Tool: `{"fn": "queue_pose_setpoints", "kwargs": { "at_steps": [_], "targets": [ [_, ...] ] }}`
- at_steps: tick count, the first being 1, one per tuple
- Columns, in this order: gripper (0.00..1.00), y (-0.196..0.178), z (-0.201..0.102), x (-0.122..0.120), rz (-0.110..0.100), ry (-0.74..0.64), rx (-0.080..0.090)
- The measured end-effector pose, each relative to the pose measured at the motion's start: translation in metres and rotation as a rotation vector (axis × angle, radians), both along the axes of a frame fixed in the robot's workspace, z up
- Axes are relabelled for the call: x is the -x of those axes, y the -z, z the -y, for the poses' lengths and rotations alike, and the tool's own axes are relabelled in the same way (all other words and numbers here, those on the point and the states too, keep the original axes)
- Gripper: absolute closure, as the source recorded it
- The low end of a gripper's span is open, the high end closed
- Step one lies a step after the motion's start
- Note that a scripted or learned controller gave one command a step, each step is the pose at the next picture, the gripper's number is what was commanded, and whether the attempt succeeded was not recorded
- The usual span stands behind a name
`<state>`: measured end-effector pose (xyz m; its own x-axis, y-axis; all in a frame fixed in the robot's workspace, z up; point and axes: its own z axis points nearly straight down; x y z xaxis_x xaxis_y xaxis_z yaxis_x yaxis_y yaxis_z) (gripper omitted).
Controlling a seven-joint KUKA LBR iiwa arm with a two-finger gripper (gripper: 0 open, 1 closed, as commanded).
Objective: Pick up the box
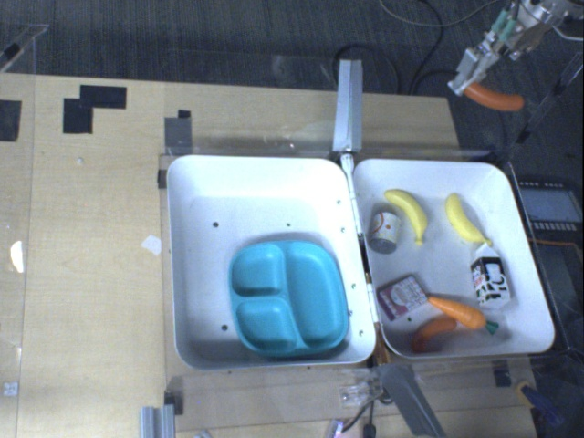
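Above the right bin [520,245], jaws [471,73] clamping an orange carrot [494,98].

Over on the left, a shallow white bin [196,245] carries a turquoise plastic tray with three compartments [288,297], sitting towards its near right corner. The white bin on the right [520,245] is busier: two yellow bananas [408,213] [463,219] lie side by side at the back, a small grey-and-white can [384,230] rests just left of them, an orange carrot [458,312] lies near the front, and touching it, what looks like a reddish-brown sausage [433,333].
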<state>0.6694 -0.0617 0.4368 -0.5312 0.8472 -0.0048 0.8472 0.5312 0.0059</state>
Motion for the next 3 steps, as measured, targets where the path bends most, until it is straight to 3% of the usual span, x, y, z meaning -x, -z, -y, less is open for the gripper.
{"fn": "queue_pose_setpoints", "kwargs": {
  "at_steps": [2, 3],
  "targets": [
    [1.0, 0.0, -0.024, 0.005, 0.001, -0.359, 0.002],
    [1.0, 0.0, -0.034, 0.009, 0.001, -0.463, 0.003]
  ]
}}
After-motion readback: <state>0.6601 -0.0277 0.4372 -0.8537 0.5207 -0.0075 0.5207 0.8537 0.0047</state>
